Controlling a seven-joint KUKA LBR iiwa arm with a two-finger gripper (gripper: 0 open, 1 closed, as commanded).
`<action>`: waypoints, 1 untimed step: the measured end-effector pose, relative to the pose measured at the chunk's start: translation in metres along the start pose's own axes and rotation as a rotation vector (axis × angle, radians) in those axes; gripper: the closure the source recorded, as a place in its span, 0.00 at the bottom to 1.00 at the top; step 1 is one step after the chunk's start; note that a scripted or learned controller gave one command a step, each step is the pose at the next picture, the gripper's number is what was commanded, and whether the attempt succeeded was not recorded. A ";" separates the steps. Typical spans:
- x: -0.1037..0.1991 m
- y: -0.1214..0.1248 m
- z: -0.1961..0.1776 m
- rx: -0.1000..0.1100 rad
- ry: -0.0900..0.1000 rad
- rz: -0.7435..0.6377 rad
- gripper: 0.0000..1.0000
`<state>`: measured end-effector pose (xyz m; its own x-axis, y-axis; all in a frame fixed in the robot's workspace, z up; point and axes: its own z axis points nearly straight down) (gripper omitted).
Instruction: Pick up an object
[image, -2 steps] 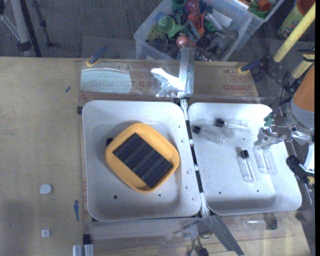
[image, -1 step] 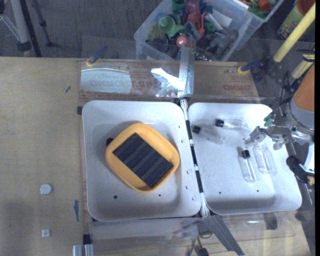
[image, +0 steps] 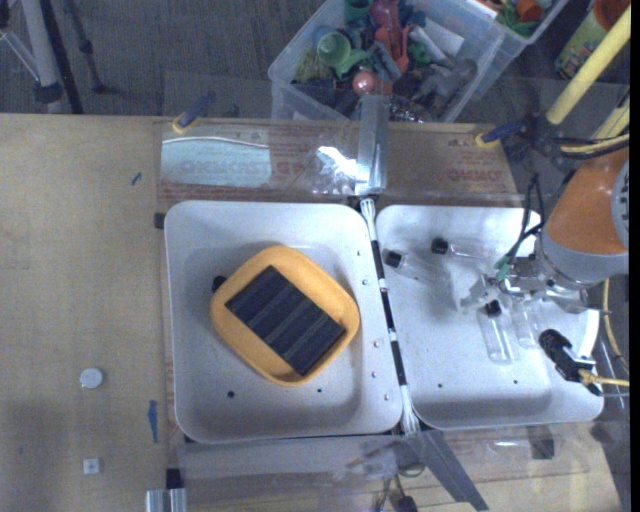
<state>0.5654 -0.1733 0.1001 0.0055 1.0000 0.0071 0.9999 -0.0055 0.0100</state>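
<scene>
A yellow, rounded-square object (image: 284, 313) with a black ribbed top lies tilted in the middle of the left bin (image: 190, 300). Two small black pieces (image: 393, 258) (image: 438, 244) lie near the back of the right bin (image: 450, 380). My gripper (image: 496, 322) hangs low over the right half of the right bin, in front of and to the right of those pieces and well away from the yellow object. Its tips look pale and glassy against the white floor, and I see nothing held in it.
The grey arm with its orange band (image: 590, 215) comes in over the right bin's right rim. A clear tub of mixed toys (image: 390, 50) stands behind the bins. The bare wooden bench (image: 70, 250) stretches to the left, with a small white disc (image: 91, 378) on it.
</scene>
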 end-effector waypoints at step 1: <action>-0.019 -0.057 0.009 -0.001 0.023 0.010 0.00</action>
<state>0.5083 -0.1922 0.0905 0.0153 0.9994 0.0304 0.9998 -0.0156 0.0108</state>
